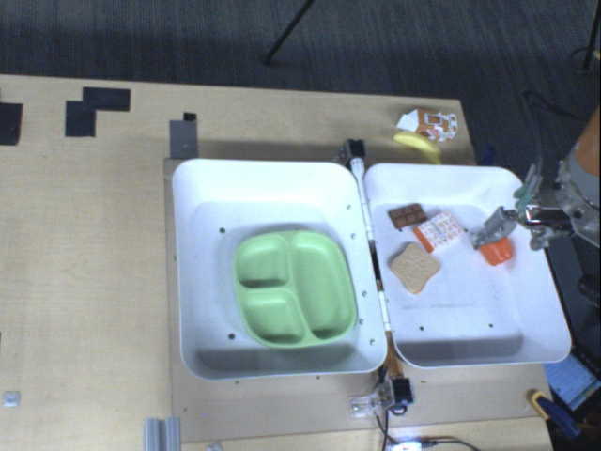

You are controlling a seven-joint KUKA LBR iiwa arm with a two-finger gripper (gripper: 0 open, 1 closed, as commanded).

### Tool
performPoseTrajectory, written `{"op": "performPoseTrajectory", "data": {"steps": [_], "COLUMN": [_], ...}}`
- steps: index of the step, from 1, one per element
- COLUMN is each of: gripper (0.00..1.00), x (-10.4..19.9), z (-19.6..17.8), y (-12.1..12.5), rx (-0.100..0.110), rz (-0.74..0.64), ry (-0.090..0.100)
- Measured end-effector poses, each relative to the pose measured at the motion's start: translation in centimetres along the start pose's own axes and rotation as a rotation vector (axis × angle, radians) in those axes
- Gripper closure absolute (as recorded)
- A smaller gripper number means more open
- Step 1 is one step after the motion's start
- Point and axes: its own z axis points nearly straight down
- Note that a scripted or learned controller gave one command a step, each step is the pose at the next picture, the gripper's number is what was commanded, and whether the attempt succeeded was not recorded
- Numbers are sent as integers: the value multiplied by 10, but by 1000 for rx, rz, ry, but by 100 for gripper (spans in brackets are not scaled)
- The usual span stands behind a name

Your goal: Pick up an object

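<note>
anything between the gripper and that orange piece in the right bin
Nothing visible. The gripper sits right at the orange piece, and the toast slice and brown block lie well off to the side.

Your arm comes in from the right, wrist low and roughly level. Gripper (502, 222) points left; one grey finger (490, 225) angles down-left. Finger spacing can't be judged at this angle.

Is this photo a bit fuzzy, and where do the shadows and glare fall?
Camera view: soft overall; the hand is blurred. The green tray throws a grey shadow in the left bin. The right bin looks washed-out white.
</note>
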Motion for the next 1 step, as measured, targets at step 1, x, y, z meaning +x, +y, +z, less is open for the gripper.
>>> {"op": "performPoseTrajectory", "data": {"steps": [1], "gripper": [0], "x": [-42], "z": [92], "y": [-26], "rx": [4], "rz": [4], "ry": [0]}}
